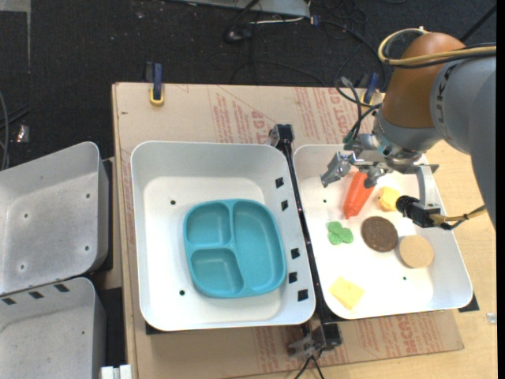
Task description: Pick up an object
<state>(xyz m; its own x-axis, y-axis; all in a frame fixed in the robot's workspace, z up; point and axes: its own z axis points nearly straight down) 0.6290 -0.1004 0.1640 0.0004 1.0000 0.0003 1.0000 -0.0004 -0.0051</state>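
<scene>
My gripper (357, 167) hangs over the back of the right bin (451, 289), with its fingers spread open. Directly below it lies an orange carrot (355, 197), slanted, its upper end under the gripper; I cannot tell whether the fingers touch it. Beside the carrot on the right is a small yellow piece (388, 199). Nearer the front of that bin lie a green item (340, 234), a dark brown disc (379, 234), a tan disc (415, 252) and a yellow wedge (347, 293).
The left bin (150, 172) holds a teal divided plate (234, 247). A black divider with clamps (293, 212) runs between the two bins. The grey arm with its orange band (418, 61) comes in over the bench's back right corner.
</scene>
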